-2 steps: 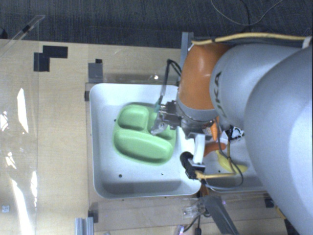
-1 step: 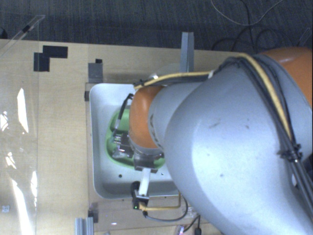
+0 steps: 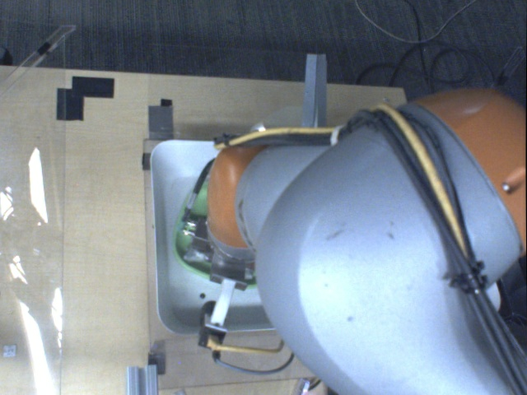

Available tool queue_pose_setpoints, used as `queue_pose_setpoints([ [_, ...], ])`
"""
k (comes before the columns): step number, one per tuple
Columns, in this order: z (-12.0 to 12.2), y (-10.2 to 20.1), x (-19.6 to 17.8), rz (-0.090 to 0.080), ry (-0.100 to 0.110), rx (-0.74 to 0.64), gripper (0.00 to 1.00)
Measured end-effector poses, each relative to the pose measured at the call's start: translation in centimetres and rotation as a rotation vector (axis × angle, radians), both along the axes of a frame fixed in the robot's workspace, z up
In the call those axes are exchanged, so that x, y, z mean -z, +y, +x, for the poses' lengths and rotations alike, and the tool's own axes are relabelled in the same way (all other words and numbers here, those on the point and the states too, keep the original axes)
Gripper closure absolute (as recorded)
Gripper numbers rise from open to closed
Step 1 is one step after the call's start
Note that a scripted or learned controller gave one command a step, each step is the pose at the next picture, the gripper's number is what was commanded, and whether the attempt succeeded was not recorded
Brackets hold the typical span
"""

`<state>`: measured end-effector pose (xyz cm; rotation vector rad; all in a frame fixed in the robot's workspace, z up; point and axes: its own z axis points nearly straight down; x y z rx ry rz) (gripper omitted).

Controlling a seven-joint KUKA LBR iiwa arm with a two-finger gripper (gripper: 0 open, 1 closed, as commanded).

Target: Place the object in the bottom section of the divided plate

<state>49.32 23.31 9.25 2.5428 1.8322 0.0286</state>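
**A:** ok so the arm (image 3: 387,245) is basically hogging the shot. Big grey link nearest the camera, coming in from the right, orange band (image 3: 224,200) at the wrist, pointing down into a white bin (image 3: 165,220).

**B:** what are the jaws doing?

**A:** can't tell, the wrist hides them.

**B:** the plate?

**A:** one green plate (image 3: 188,235), just a sliver poking out left of the wrist, inside that bin. Its sections and the object are covered.

**B:** farther back?

**A:** wood surface (image 3: 74,220), one grey post (image 3: 315,89), two black tape marks (image 3: 81,95), then dark carpet (image 3: 206,15) with cables (image 3: 412,23).
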Motion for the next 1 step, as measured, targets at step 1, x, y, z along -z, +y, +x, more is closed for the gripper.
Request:
queue_pose_setpoints([
  [1, 5.11, -13.03, -9.21, -0.004, 0.015, -0.008, 0.0],
])
